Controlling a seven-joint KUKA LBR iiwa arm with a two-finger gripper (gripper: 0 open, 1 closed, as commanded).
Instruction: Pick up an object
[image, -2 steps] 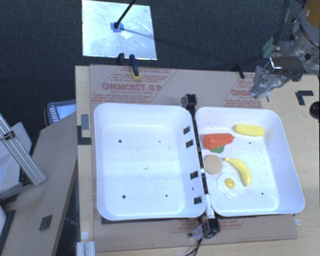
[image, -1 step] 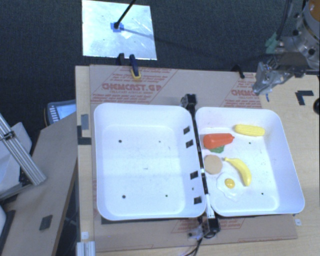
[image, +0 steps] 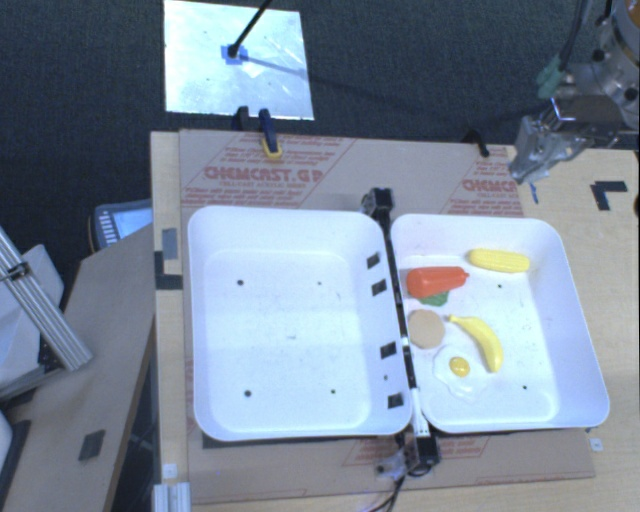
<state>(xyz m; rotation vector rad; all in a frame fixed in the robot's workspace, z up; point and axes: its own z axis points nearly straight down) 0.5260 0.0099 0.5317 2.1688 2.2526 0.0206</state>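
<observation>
The right bin (image: 578, 318) holds several toy foods. A yellow corn cob (image: 499, 261) lies near its back wall. An orange carrot with a green top (image: 436, 281) lies by the bin's left wall. Below the carrot sit a round tan piece (image: 427, 328), a yellow banana (image: 480, 340) and a fried egg (image: 458, 369). My gripper (image: 533, 160) hangs above the bench beyond the right bin's back right corner, well apart from all the foods. Nothing shows in its grasp.
The left bin (image: 200, 330) stands beside the right one, with black clips (image: 378, 288) along their shared wall. Both rest on a cardboard sheet (image: 300, 170). A yellow clamp (image: 270, 143) and a shiny metal plate (image: 238, 60) lie behind it. An aluminium rail (image: 40, 310) leans at the far left.
</observation>
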